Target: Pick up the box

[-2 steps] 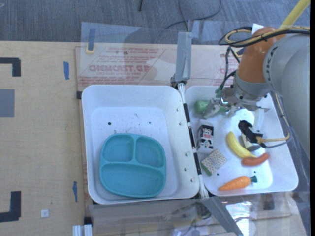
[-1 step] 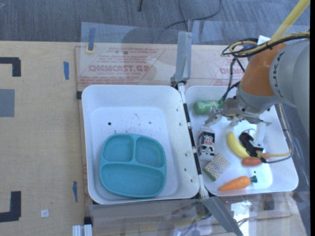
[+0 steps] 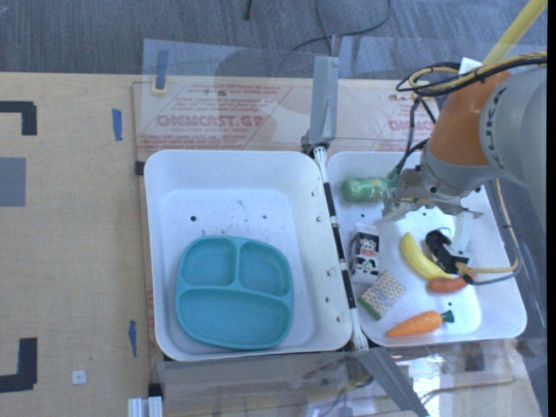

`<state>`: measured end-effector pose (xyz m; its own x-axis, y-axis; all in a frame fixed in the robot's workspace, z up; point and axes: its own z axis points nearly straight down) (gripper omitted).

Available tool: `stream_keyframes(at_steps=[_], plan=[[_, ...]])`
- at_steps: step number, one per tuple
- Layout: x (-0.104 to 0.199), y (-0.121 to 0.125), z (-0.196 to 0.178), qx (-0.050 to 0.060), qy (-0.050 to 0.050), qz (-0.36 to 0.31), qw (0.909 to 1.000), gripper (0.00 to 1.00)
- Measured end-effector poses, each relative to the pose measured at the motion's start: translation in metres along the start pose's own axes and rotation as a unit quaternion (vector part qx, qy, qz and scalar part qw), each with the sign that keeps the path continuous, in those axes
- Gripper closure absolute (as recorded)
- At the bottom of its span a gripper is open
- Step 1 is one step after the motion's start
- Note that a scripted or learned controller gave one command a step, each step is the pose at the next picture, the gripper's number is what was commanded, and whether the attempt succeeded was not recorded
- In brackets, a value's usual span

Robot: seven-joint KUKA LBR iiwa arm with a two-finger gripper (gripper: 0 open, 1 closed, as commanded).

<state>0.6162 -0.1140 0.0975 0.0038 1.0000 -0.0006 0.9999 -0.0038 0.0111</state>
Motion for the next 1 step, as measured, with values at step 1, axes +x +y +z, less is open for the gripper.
stream_keyframes(at_steps=[1], plan=[[-0.0003, -0.0002, 0.0001, 0.000, 0.000, 0.000, 1.0000, 0.00]])
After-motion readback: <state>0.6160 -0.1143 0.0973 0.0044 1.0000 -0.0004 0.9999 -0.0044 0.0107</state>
